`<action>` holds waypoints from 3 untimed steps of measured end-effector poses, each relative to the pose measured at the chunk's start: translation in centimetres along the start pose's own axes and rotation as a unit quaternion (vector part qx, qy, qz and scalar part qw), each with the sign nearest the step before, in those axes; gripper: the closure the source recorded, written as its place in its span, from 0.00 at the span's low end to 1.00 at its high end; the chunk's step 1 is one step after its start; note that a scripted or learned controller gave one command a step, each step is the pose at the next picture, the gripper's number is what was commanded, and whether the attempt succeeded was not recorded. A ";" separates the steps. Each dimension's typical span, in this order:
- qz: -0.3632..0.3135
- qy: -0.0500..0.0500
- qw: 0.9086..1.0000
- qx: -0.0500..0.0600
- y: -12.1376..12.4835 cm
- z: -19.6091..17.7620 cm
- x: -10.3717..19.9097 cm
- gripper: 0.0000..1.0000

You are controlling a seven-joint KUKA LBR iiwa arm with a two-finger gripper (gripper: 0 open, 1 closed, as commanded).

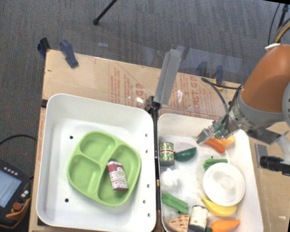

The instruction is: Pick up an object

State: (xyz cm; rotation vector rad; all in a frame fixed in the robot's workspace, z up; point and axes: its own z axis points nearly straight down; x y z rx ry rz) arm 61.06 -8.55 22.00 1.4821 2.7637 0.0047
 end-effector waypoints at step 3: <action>-0.153 0.004 0.988 0.005 1.5 3.6 3.7 1.00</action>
